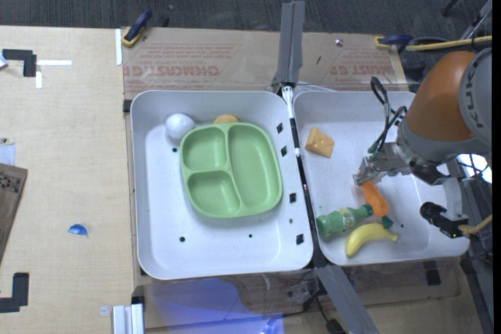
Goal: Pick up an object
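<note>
- The gripper [369, 174] is low over the right bin [344, 117], and its tip is at the upper end of the carrot [376, 199].
- How far the tool is open cannot be told: the wrist and cables cover its tip from this slanted view, and nothing can be seen held in it.
- The carrot is a small orange piece, and it lies at a slant near the middle of the right bin. Its lower end comes close to the green bottle [342, 220], and the banana [368, 237] lies just below that.
- It looks like a plastic toy vegetable, so it is probably light and stiff, with a smooth skin that may slip.
- Its shape is narrow and tapered. The best hold, in my judgement, is across the thick middle part, with the jaws set at right angles to its long axis.
- A hold too near the thin end may squeeze the carrot out sideways, because the surface is round and hard.
- The cheese wedge [318, 142] lies apart, near the upper left of the same bin, and it does not disturb the grasp.
- In the left bin [149, 192] a green divided plate [232, 168] rests, with a white ball [179, 123] just beside its upper left edge and a small yellow thing [226, 120] behind it.
</note>
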You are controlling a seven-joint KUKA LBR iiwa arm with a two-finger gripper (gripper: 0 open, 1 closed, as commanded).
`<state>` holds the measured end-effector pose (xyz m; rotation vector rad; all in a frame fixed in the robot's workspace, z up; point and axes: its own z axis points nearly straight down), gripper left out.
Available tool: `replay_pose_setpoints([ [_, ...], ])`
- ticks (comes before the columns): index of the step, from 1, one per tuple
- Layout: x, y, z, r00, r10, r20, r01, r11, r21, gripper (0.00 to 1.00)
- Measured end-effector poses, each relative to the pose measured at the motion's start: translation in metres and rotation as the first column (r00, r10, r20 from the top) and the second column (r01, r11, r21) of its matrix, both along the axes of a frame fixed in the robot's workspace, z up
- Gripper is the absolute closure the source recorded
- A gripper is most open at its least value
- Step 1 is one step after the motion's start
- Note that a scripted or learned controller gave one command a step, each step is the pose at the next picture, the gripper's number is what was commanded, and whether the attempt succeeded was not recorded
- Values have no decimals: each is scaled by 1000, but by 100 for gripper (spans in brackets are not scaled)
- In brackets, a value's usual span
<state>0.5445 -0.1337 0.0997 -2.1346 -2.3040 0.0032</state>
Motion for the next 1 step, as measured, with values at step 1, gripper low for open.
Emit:
replay_pose_setpoints([
  [1, 31, 45, 92, 1000, 10, 1, -10, 1000, 0, 100],
])
